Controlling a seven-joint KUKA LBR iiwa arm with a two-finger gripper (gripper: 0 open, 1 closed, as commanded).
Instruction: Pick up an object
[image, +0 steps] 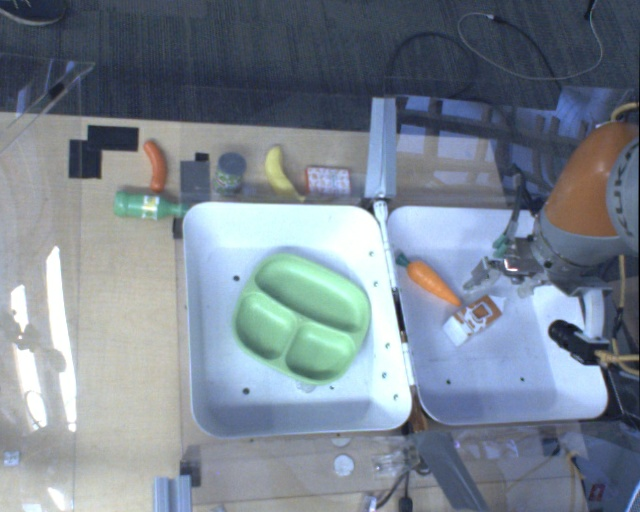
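My gripper (500, 278) hangs over the right white bin (520, 395), on the arm coming in from the right. It is open, with nothing between its fingers. A small white and brown box (472, 318) lies on the bin floor just below and left of it. An orange carrot (432, 281) with a green top lies to the gripper's left, near the bin's left wall. The left white bin (215, 395) holds a green divided plate (302, 315).
Behind the left bin, on the bench, sit a green bottle (147, 206), an orange sausage (154, 165), a dark can (231, 172), a banana (279, 170) and a small red and white packet (328, 180). A metal post (379, 150) rises between the bins at the back.
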